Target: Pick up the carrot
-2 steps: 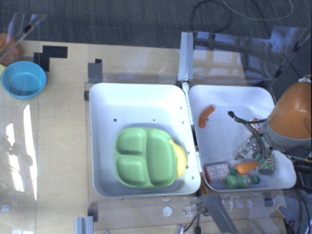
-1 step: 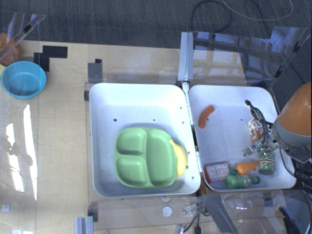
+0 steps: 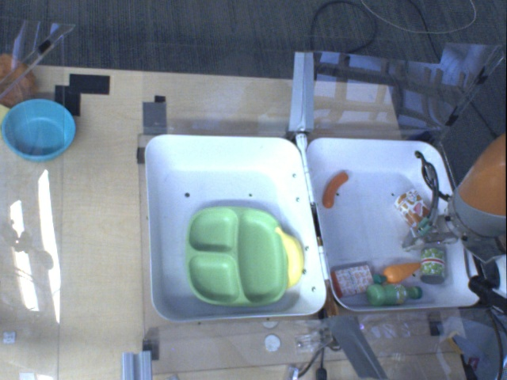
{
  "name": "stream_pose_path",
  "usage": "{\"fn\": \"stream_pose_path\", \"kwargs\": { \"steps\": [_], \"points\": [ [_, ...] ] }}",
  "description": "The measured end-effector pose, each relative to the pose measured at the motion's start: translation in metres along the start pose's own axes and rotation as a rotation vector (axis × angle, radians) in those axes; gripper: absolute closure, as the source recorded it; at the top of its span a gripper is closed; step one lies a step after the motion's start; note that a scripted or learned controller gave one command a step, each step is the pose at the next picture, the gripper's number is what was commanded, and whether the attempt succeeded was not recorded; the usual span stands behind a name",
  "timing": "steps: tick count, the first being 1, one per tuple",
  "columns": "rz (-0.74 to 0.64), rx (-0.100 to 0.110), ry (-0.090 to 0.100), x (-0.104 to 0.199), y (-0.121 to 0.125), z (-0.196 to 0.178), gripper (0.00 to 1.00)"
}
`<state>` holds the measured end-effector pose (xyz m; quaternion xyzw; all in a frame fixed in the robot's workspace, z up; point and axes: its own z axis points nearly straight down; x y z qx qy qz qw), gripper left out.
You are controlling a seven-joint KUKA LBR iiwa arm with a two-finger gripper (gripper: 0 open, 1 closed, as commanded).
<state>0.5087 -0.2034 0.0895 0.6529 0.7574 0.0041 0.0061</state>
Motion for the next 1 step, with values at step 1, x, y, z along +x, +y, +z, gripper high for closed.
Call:
{"fn": "stream_pose_path", "kwargs": {
  "steps": [1],
  "points": [
    [0.415, 0.004, -0.001, 0.0024, 0.0488, 0.0015, 1.0]
  ]
}}
